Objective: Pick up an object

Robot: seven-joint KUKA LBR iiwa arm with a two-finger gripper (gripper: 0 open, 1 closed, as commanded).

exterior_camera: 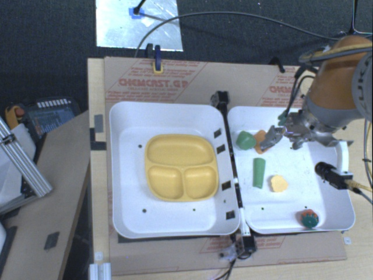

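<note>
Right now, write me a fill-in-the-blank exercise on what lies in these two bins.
1. The yellow tray has ____ compartments.
2. The yellow tray lies in the ____ bin of the view.
3. The green cylinder lies in the same bin as the yellow piece and sits to that piece's ____ in the view.
4. The gripper hovers over the ____ bin.

Missing words: three; left; left; right
</note>
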